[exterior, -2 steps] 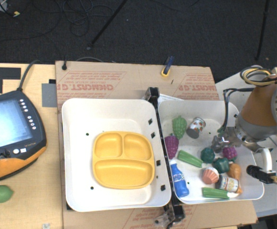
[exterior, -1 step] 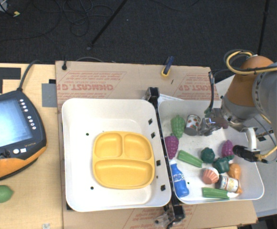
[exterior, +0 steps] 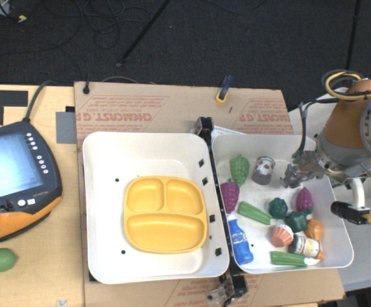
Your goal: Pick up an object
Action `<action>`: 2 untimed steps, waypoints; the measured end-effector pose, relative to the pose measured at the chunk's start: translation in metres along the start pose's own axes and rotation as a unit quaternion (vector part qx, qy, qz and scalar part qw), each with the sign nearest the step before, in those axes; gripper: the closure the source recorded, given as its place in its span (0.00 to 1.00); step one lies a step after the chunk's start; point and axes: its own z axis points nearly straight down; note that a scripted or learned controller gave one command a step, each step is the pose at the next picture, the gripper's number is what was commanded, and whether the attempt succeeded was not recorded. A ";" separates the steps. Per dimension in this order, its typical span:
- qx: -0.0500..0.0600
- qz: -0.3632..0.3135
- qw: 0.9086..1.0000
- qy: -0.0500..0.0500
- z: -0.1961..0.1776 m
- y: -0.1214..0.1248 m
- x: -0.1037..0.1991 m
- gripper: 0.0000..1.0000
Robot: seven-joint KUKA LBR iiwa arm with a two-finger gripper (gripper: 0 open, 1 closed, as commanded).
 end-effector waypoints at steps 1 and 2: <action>-0.001 -0.001 1.000 0.000 0.019 0.029 0.000 1.00; 0.001 0.000 1.000 0.001 0.019 -0.019 0.001 1.00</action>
